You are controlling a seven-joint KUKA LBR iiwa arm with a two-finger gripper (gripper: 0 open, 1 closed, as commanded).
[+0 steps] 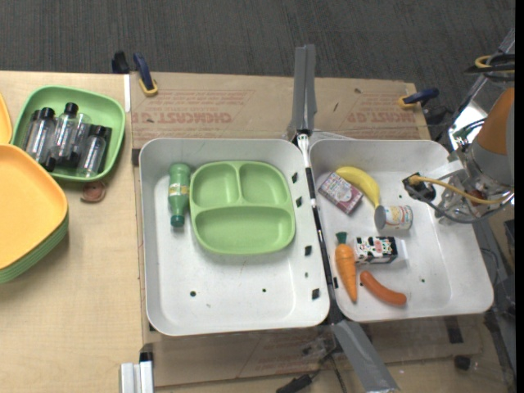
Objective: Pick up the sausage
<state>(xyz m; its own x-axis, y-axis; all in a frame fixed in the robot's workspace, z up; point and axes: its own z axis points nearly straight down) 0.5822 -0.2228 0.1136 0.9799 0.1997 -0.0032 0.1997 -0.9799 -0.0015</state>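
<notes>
Sausage lies flat near the near edge of the right bin, slanting, just beside the carrot tip, below a small carton. Bare floor from the sausage out to the bin's near right corner. Left bin: near half bare. Arm cut off at the frame's right edge. Gripper over the right bin's right side, well apart from the sausage, cluttered and hard to read; grip state cannot be told.
</notes>
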